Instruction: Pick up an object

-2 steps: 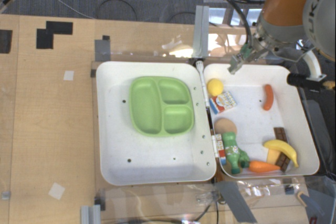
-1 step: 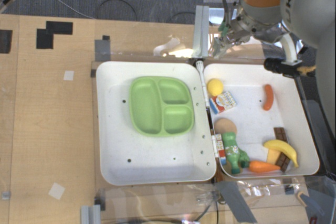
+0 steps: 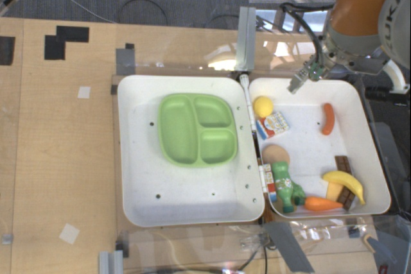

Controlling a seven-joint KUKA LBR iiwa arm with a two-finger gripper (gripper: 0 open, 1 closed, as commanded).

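Now, the scene is listed part by part.

Arm: the grey arm with the orange band (image 3: 359, 0) enters from the upper right and leans toward the far edge of the right bin.

Gripper: the gripper (image 3: 300, 81) hangs over the far left corner of the right bin (image 3: 359, 99), above the rim. Nothing is seen between its fingers. Whether the jaws are open or closed cannot be told, because the tip is small and a little blurred.

Left bin: the left bin (image 3: 141, 189) carries a green divided plate (image 3: 197, 129) with three compartments, lying flat near the middle.

Right bin, far part: a yellow lemon (image 3: 262, 106) lies by the left wall, and a small red and white packet (image 3: 272, 125) is touching it on the near side. An orange sausage (image 3: 327, 119) lies apart near the right wall.

Right bin, middle: a brown egg-shaped object (image 3: 275, 154) rests by the left wall, just below the packet.

Right bin, near part: a green toy (image 3: 286, 186) stands next to the brown object. An orange carrot (image 3: 323, 204) lies beside the toy. A yellow banana (image 3: 347, 184) lies over a dark brown bar (image 3: 343, 165), near the right corner.

Objects for picking: all of them stay on the bin floor, well apart from the gripper; the lemon is the nearest one to it.
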